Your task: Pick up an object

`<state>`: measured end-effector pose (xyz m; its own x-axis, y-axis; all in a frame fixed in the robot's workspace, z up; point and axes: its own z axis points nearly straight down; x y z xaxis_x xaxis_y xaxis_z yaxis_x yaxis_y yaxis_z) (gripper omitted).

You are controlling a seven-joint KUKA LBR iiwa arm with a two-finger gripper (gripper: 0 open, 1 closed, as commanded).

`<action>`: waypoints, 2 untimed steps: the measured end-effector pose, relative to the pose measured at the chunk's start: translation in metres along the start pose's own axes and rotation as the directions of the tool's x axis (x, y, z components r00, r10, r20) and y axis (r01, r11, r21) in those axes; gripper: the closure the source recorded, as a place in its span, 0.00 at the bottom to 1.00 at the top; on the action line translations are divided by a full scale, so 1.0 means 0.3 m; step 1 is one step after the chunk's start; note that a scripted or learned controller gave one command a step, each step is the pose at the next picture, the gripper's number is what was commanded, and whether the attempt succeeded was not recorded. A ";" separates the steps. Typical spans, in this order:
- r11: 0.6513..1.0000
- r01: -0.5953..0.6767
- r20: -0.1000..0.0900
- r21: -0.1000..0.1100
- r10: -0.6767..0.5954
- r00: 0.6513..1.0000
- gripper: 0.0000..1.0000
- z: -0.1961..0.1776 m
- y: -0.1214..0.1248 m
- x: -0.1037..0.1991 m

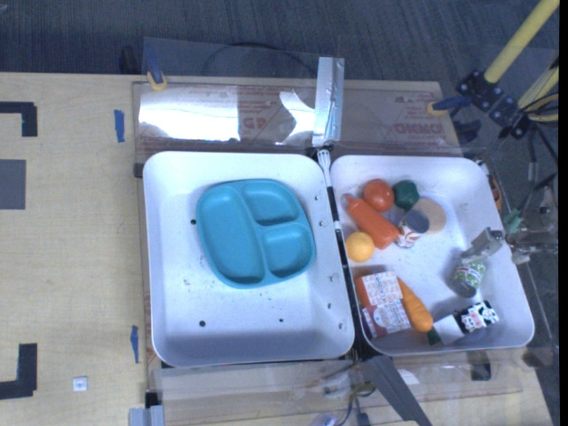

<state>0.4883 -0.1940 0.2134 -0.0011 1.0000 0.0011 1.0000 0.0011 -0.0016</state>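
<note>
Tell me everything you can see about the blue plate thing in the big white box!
The blue tray is a turquoise dish, plastic by its look, with rounded corners and three shallow sections: one long one on the view's left, two smaller on the right. It lies flat, right side up, turned slightly askew, near the middle of the left white bin. It rests on the bin floor, with a few dark specks around it.

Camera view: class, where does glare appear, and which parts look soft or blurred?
Camera view: bright glare on the clear panel behind the left bin; small items in the right bin look soft; the blue tray is evenly lit.
</note>
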 end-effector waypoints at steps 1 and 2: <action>1.000 0.014 0.010 -0.026 -0.014 1.000 0.00 0.309 -0.006 0.134; 1.000 -0.017 0.001 -0.007 0.017 1.000 0.00 0.213 0.452 0.215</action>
<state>0.6237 -0.1294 0.1493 0.0159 0.9999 0.0001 0.9999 -0.0159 0.0053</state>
